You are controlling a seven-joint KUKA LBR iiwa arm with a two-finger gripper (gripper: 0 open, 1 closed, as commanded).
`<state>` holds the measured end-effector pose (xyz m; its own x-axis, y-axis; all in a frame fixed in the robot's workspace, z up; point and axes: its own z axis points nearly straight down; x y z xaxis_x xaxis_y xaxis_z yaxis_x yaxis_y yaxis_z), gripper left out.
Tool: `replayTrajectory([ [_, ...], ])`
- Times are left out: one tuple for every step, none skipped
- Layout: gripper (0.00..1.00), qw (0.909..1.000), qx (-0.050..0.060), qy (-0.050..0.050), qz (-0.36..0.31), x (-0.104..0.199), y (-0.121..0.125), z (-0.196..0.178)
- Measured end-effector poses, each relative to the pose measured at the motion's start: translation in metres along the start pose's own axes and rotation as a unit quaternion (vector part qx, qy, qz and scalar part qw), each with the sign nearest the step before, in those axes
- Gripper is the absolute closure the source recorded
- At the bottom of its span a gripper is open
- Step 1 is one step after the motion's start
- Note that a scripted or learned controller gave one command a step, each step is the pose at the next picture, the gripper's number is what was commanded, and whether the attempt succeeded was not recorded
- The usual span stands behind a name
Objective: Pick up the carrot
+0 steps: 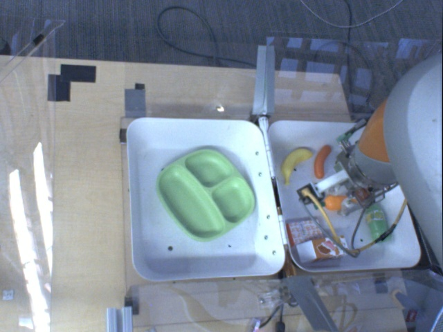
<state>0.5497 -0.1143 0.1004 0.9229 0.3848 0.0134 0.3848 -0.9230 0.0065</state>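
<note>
Toward the three o'clock side of the bench, the right bin (408, 254) holds the clutter: a banana (294, 163) at its eleven o'clock corner, the carrot (322, 160) just beside it toward three o'clock, lying roughly upright in the picture, and a small printed box (308, 232) near six o'clock. The left bin (138, 254) carries a green divided plate (205, 194). The grey arm (415, 116) reaches over the right bin, and its gripper (332, 196) hangs low near the bin's middle, toward five o'clock from the carrot and apart from it. A small orange piece (334, 202) sits at the gripper's tip; whether the tool touches it is unclear. Whether the pincer is spread or pressed together I cannot tell, and nothing shows as pinched in it. By my reading the approach is in hand, the grasp not yet made. The next move calls for shifting toward eleven o'clock, centring over the carrot, then descending astride it while clearing the banana.
</note>
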Motion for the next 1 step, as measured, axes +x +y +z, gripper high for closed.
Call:
replayTrajectory([
  [1.0, 0.9957, 0.002, -0.006, 0.093, -0.0358, -0.0677, -0.085],
])
